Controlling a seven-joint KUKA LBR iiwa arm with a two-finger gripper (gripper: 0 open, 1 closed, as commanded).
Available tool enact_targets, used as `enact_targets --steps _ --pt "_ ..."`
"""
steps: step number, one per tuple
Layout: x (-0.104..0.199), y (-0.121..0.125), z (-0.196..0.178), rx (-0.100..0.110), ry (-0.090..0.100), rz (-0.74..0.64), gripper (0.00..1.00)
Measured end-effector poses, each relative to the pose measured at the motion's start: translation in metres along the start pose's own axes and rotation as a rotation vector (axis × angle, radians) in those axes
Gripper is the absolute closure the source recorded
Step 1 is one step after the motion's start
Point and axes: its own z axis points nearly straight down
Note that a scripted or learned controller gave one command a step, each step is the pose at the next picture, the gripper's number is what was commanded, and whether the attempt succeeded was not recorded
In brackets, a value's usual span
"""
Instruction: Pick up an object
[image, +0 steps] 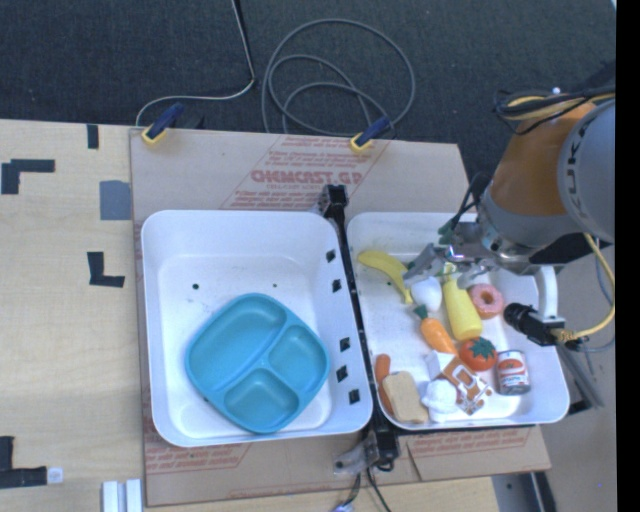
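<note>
Left bin (165, 245): a blue divided plate (257, 362) lies flat in its near half, well apart from my pincer.

Divider: a dark strip runs between the two bins, with the right bin (556, 400) just beyond it.

Banana (385, 268): yellow, curved, lying in the far left part of the right bin, just left of my pincer.

My pincer (437, 260): low over the far middle of the right bin, reaching in from the right. How wide it stands I cannot tell; the tips are too small and dark against the clutter. I see nothing clearly between them.

White ball-like object (427, 293): directly on the near side of my pincer, close under it; whether they touch I cannot tell.

Yellow bottle (461, 310): lying just right of the white object, near my pincer's near side.

Carrot (436, 334): orange, on the near side of the white object.

Pink ring (487, 300): beside the bottle on its right.

Tomato (477, 352): red, nearer than the bottle.

Can (511, 372): red and white, toward the bin's right near corner.

Bread slice (403, 397): tan, at the near wall, farthest from my pincer.
</note>
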Motion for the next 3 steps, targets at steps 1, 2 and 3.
enact_targets --steps 1,2,3 --pt "0.012 0.035 0.105 -0.006 -0.005 -0.002 0.00" --pt "0.011 0.035 0.089 -0.007 -0.003 0.000 1.00" --pt "0.071 -0.002 -0.011 -0.009 0.002 -0.006 1.00"
